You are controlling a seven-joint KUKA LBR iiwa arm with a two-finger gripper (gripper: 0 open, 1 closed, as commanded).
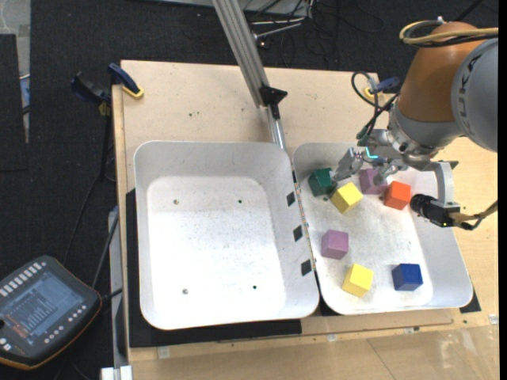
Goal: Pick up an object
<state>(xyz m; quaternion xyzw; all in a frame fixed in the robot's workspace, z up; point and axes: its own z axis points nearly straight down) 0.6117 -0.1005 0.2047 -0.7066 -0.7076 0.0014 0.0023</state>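
Hovers low over rt bin [444, 287] w/ gripper [371, 165] at far cluster: purple cube [369, 182] right under, yellow cube [346, 197], green cube [321, 182] and orange cube [398, 195] beside. Can't tell grip state or whether anything held. Probably lined up on purple as nearest pick.

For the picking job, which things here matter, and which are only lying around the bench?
For the job:
- tool
- right bin with blocks: green, two yellow, two purple, orange, blue

Just lying about:
- left bin
- blue and yellow clamp
- handheld control pendant
- metal pole
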